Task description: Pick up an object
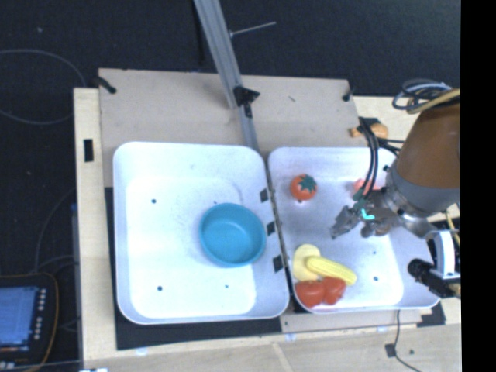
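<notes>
Yellow banana (324,267) lies at the right bin's (387,289) near edge, touching a red object (321,292); likely light, smooth plastic, best pinched across its middle. Gripper (350,222) hovers above mid-bin with fingers spread, holding nothing.

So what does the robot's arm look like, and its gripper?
The arm is a fat round tube, grey with a wide orange-brown band. Black cables loop beside it. The gripper is small, dark grey metal with thin fingers, and a little teal light glows just behind it.
</notes>
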